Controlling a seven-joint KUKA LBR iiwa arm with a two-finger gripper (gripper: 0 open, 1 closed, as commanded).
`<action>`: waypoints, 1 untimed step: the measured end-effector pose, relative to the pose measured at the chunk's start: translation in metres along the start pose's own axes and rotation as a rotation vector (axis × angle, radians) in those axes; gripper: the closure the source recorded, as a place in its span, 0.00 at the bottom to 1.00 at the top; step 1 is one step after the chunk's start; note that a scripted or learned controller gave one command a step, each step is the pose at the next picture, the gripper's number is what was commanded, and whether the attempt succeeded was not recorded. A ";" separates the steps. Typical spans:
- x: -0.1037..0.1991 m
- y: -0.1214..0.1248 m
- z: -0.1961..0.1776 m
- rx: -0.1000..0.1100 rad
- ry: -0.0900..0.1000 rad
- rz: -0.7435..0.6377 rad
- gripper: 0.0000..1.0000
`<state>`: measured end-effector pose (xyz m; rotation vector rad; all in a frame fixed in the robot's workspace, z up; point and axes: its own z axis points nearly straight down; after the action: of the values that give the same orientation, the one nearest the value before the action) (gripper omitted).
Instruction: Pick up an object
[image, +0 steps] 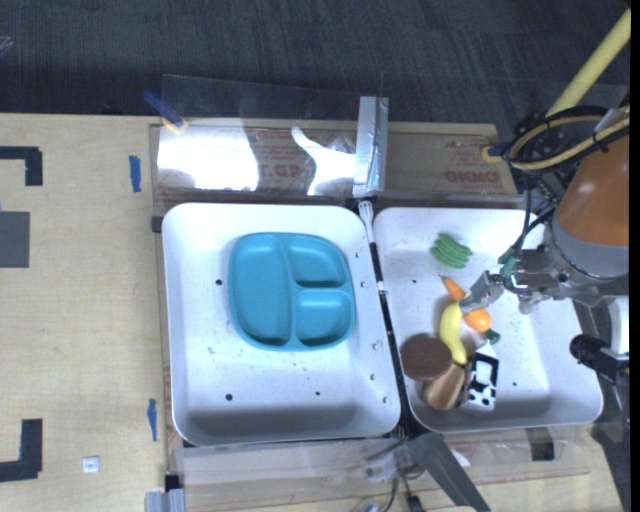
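Note:
The right bin (520, 225) holds a cluster of small objects. A green ridged toy (452, 250) lies towards the back. An orange carrot piece (455, 288) sits just above a yellow banana (453, 332), and a small orange item (479, 321) touches the banana's right side. A brown disc (424, 355), a tan cup-like piece (447, 387) and a black-and-white block (483, 382) lie at the front. My gripper (489, 288) hangs low over the bin, just right of the carrot piece and above the small orange item. Nothing is visibly held.
The left bin (190, 380) carries a blue divided plate (292, 290). The arm's grey wrist and orange band (598, 205) cover the right bin's far right side. Cables and a yellow hose (560, 130) hang behind it. Clear plastic sheeting (260, 160) lies behind the bins.

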<state>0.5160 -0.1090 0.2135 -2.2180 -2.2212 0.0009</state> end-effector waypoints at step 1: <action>-0.023 -0.025 0.081 0.006 0.000 0.086 0.00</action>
<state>0.4904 -0.1322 0.1327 -2.3083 -2.1214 0.0080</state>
